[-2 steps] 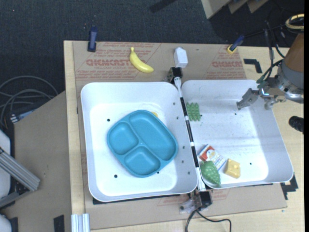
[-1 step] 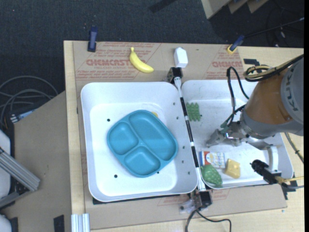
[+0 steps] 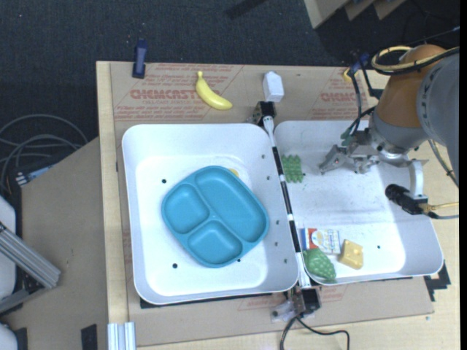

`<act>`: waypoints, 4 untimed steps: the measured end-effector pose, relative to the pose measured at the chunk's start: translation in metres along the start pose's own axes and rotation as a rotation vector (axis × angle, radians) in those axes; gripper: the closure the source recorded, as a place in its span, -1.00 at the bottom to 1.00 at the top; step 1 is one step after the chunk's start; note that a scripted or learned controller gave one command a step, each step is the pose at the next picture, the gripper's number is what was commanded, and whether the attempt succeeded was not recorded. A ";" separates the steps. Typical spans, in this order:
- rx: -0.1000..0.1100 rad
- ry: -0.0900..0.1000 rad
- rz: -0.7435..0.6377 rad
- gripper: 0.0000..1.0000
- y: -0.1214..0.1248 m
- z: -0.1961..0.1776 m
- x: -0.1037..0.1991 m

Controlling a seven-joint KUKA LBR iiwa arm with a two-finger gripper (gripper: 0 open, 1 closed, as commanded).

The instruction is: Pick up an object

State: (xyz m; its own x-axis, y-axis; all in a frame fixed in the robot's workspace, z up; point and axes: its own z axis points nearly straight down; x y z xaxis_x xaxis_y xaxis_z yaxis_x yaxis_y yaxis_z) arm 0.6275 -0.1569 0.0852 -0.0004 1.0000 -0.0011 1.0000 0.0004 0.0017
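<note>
From my remote seat I look down on two shallow white plastic bins set side by side on a cardboard-topped bench. The left white bin holds a blue three-compartment plastic plate, lying flat near the middle with its long axis running from upper left to lower right.

The right white bin holds the small things I could pick. A small green knobbly toy lies against the bin's left wall, its long axis running up and down the view. Near the front left corner, three items cluster together: a flat white printed packet, a green leafy plastic vegetable just in front of it, pointing toward the front right, and a yellow cheese-like wedge beside them on the right.

The grey arm with its orange band reaches in from the right, and its two-finger gripper hangs over the back part of the right bin, well apart from the front cluster and nearer the green knobbly toy. The fingers look spread apart with nothing between them, so I judge no object is picked yet.

Outside the bins, a yellow plastic banana lies on the cardboard behind the left bin, out of the arm's working area I would guess.
</note>
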 end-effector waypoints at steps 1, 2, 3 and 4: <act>-0.002 -0.001 -0.001 -1.00 0.030 -0.034 -0.016; 0.003 0.002 -0.001 -1.00 -0.010 0.001 0.055; 0.004 0.002 0.001 -1.00 -0.033 0.001 0.055; 0.000 0.000 0.000 -1.00 0.013 0.000 0.027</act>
State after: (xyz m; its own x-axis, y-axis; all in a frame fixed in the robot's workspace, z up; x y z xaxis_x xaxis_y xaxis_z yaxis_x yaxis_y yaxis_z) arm 0.6401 -0.1295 0.0850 -0.0001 1.0000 -0.0010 1.0000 0.0001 0.0017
